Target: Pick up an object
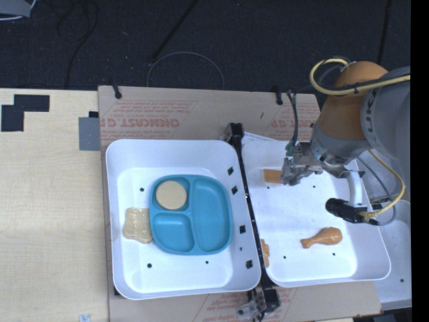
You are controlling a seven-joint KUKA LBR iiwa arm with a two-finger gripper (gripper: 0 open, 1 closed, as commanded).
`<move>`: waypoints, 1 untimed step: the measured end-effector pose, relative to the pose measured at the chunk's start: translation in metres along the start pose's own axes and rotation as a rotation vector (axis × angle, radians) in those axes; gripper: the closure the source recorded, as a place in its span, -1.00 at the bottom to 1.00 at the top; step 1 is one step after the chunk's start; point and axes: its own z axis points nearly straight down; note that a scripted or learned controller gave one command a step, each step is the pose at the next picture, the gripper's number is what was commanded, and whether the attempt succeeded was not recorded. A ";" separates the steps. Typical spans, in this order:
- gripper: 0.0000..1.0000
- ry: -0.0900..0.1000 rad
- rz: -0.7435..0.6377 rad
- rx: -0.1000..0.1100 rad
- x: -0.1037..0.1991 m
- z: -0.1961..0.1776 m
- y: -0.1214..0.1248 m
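On the counter [53, 200] sit two white bins. The right bin [315, 267] holds three loose things: one toy chicken drumstick [322, 237], one small orange-brown block [272, 176], and one small orange piece [265, 252] against the bin's left wall. The drumstick lies flat near the lower right part of the bin, its long axis running almost left to right with a slight tilt; the thick meaty end points right and a little up, the thin bone end points left and a little down. The gripper [292, 174] is low in the upper part of this bin, just beside the block's right end, well apart from the drumstick. Whether it is released or clenched I cannot tell.

The left bin [127, 267] holds one blue divided plate [201, 223] with one round tan cookie [170, 194] in its upper-left compartment. One pale, lumpy piece [137, 225] lies touching the plate's left edge.
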 end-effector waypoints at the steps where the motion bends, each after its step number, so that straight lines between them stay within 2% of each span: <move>1: 1.00 -0.001 -0.002 -0.003 -0.009 -0.056 0.008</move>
